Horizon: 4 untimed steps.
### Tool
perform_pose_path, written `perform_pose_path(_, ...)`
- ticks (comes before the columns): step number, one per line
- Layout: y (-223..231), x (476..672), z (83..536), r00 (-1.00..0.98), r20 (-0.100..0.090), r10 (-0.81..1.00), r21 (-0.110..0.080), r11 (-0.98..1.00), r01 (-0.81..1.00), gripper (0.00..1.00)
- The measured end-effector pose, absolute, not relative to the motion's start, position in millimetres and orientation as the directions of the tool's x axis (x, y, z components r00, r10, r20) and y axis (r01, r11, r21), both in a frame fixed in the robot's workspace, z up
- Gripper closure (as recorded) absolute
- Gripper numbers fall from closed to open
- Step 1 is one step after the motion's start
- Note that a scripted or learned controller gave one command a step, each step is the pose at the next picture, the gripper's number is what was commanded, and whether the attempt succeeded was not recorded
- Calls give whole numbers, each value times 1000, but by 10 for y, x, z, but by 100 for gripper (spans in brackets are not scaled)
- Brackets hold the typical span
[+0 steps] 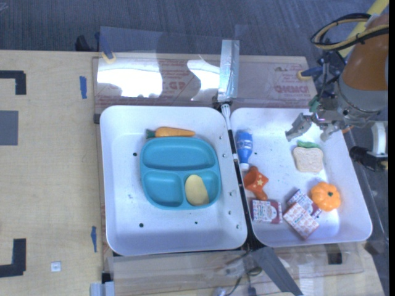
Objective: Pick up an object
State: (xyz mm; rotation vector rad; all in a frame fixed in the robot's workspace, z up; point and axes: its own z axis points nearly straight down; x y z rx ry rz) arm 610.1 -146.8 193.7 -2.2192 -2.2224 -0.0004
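Gripper over right bin, fingers spread, grasping nothing. Bread slice just below it, apart. Left bin beside; plywood bench, grey carpet beyond.

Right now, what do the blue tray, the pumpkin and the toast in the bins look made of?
Tray: looks like moulded plastic, matte teal, one even colour with rounded compartment walls.
Pumpkin: probably plastic toy food, glossy orange with a small highlight and a green stem.
Toast: unclear, plastic or foam; pale, dull, no shine, with a darker crust edge.
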Motion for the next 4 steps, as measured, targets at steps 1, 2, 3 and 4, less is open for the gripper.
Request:
perform_pose_path(1,-1673,5873,927,13,-1,1000,12,-13,1000,0)
perform_pose_path(2,-2014,5131,884,-29,4,1000,6,29,1000,0)
perform_pose_path(3,-1835,5101,1134,-273,-2,962,3,273,962,0)
perform_pose_path(4,-2150,4930,942,-298,5,955,20,298,954,0)
